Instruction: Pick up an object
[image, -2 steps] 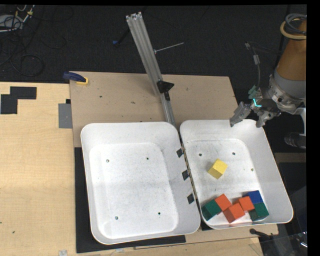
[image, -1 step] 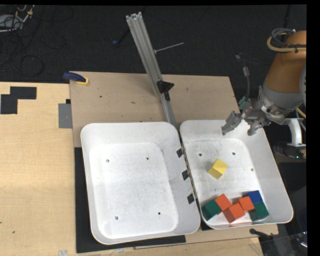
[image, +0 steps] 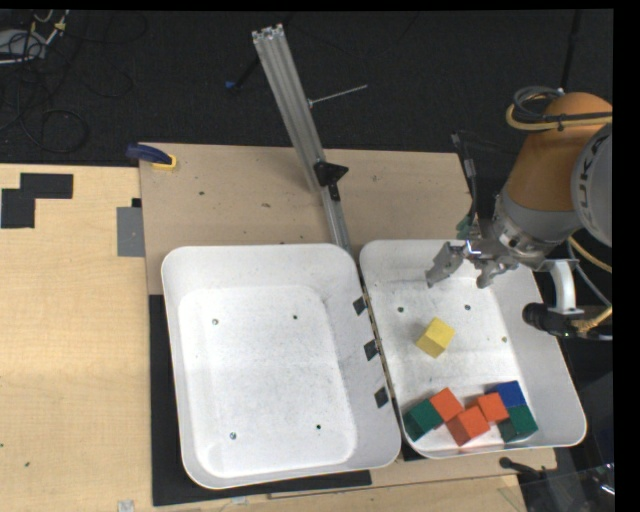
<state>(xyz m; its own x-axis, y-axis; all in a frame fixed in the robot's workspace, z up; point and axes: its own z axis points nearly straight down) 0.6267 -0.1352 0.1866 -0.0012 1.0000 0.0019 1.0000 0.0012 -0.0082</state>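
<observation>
Wooden bench (image: 70, 330); two white bins (image: 265, 450); black floor behind.

Slanted metal rail (image: 300, 130), blue clamp (image: 150, 155)

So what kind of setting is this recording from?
Most likely a robotics lab bench set up for bin picking. Two shallow white bins sit side by side, the left bin and right bin, coloured blocks are in the right one, and the gripper hangs open above it.
</observation>
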